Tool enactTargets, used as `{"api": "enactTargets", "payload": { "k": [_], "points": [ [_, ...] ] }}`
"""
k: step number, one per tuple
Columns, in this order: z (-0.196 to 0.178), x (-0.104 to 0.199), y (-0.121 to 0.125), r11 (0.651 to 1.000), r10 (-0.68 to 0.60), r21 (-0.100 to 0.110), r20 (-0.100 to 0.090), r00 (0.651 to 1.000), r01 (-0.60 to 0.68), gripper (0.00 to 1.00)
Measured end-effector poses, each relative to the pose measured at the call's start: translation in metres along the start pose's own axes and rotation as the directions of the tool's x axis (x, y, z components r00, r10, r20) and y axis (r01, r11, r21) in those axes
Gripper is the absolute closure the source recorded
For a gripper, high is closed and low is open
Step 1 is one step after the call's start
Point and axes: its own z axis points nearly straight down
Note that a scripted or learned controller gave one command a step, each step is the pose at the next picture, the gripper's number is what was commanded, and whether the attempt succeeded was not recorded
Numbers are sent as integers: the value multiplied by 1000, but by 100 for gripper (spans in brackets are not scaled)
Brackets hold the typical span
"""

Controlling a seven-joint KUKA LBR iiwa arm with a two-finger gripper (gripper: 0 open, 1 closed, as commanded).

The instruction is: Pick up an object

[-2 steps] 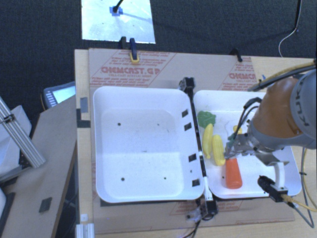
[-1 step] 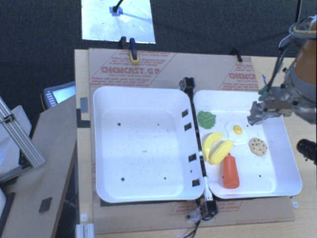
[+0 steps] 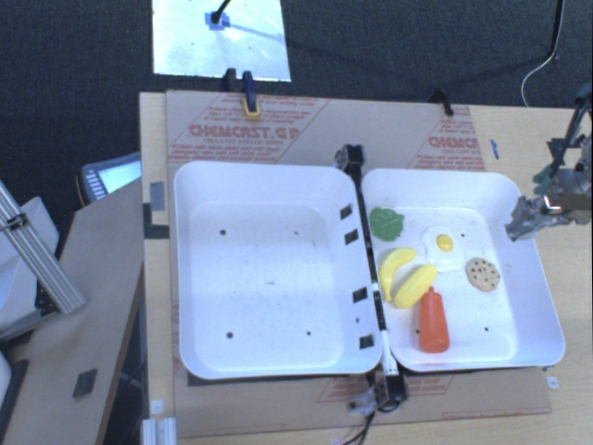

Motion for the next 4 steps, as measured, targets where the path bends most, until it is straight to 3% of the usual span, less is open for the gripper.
{"api": "enactTargets", "payload": {
  "k": [1, 2, 4],
  "points": [
    [15, -56, 0, 1000, 0, 3, 0, 1000, 0, 100],
    [71, 32, 0, 1000, -16, 7, -7, 1000, 17, 100],
    [47, 27, 2, 1000, -16, -4, -2, 1000, 16, 100]
  ]
}}
